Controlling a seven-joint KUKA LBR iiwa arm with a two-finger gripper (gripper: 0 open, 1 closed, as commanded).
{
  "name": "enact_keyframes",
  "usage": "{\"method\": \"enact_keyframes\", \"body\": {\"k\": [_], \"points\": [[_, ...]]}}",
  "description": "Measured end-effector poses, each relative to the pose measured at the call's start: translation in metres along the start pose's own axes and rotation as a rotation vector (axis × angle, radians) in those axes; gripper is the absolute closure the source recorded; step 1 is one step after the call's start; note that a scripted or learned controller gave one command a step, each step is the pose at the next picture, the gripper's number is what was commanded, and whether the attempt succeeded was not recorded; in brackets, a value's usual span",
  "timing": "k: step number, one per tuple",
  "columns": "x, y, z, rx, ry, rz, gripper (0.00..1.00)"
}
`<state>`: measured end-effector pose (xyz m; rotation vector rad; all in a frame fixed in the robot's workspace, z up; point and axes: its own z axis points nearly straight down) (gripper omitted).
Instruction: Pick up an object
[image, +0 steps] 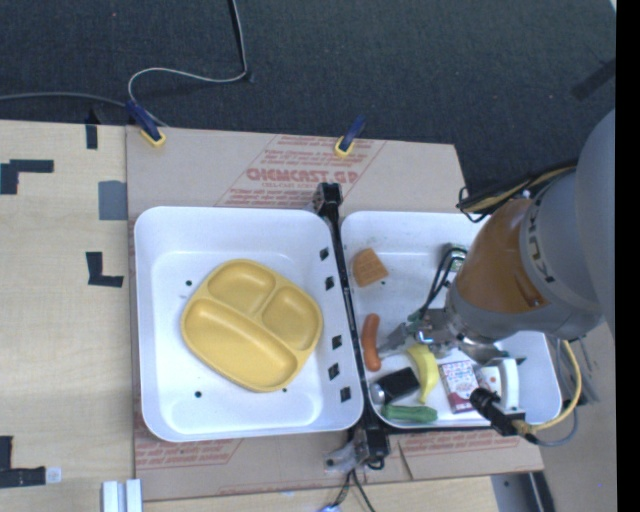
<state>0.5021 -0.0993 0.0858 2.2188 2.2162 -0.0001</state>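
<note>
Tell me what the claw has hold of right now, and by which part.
It cannot be told. The claw sits low in the right bin, just above the banana and beside the hot dog, but no object shows between its tips.

Two bins sit side by side on a cardboard sheet (290, 180) laid over the surface (50, 300); the left bin (160, 300) holds a divided tray (252, 323) near its middle; the right bin (400, 225) holds a wedge of bread (369, 267) toward the back, a sausage (371, 341) by the dividing wall, and a banana (426, 370), a dark block (397, 384), a bean pod (410, 412) and a small carton (459, 385) clustered at the front; the arm (520, 270) reaches over that bin from the right, its hand (420, 335) above the banana.
</note>
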Motion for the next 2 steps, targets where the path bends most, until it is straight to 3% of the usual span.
{"method": "enact_keyframes", "body": {"k": [1, 2], "points": [[0.001, 0.0, -0.009, 0.001, 0.001, 0.0, 1.0], [0.101, -0.017, -0.133, 0.002, 0.006, -0.006, 1.0]]}}
